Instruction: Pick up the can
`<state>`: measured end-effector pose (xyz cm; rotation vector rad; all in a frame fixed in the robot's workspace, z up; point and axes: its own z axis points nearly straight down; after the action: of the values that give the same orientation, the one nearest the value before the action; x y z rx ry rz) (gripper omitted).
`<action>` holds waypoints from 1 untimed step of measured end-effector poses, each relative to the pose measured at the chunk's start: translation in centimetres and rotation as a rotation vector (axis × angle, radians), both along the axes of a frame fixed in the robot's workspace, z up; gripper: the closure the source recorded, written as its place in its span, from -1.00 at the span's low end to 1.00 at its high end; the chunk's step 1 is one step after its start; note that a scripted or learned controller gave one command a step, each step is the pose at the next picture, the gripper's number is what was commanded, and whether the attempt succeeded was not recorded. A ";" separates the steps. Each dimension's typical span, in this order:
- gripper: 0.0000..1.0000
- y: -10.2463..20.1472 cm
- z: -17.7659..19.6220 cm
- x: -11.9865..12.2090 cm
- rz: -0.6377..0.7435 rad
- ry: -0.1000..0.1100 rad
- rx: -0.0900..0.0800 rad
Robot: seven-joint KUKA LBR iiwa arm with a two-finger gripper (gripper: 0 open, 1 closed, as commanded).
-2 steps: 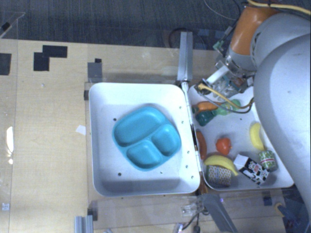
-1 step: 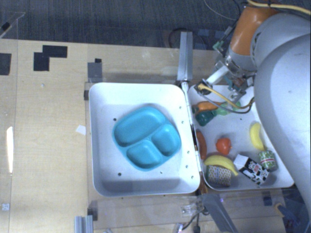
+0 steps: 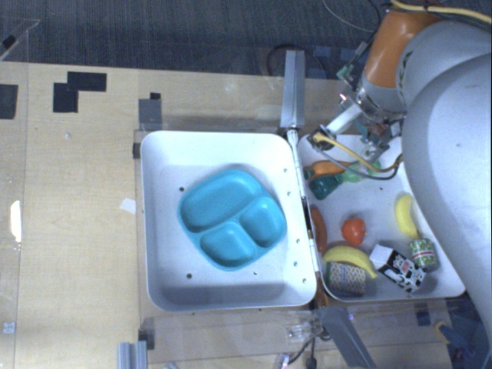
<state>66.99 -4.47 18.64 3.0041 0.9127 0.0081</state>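
Note:
A small can [image 3: 422, 254] with a green and white label lies near the right bin's front right corner, beside a black and white box [image 3: 400, 269]. A grey cylindrical thing [image 3: 346, 280] sits at the bin's front edge, partly under a banana [image 3: 350, 257]; I cannot tell whether it is also a can. My gripper [image 3: 374, 135] hangs below the orange band over the back of the right bin [image 3: 384, 206], well behind the can and apart from it. Cables and the wrist cover much of the gripper.
The left bin [image 3: 161, 206] holds a blue divided plate [image 3: 232, 217]. The right bin also holds an orange and green toy [image 3: 332, 177], a red tomato [image 3: 354, 231], a brown sausage [image 3: 318, 227] and a second banana [image 3: 405, 214]. The grey arm covers the bin's right side.

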 end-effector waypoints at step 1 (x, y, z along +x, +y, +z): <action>-1.00 0.1 -0.1 -3.3 0.032 0.003 0.000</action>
<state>63.66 -4.34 18.54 2.9904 0.9615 0.0038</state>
